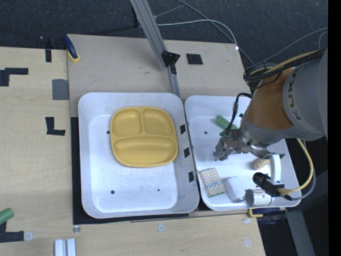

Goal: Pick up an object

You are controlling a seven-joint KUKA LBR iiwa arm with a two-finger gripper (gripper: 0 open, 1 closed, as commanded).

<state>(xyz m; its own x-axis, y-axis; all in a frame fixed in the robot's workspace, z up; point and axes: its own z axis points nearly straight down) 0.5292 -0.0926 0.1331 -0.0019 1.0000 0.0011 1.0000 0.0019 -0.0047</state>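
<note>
Gripper (222, 151) of mine hangs low over the right bin (201, 116), above its bare floor, with nothing visibly in it; how wide it stands I cannot tell. My nearest pick, I judge, is the green piece (222, 122), just up-frame toward the bin's far side, lying aslant. A checkered pad (211, 181) lies down-frame, farther off.

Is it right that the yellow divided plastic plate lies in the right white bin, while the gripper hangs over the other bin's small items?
Not quite. The camera view shows the yellow divided plastic plate in the left white bin; the gripper hangs over the right white bin, which holds the small items.
</note>
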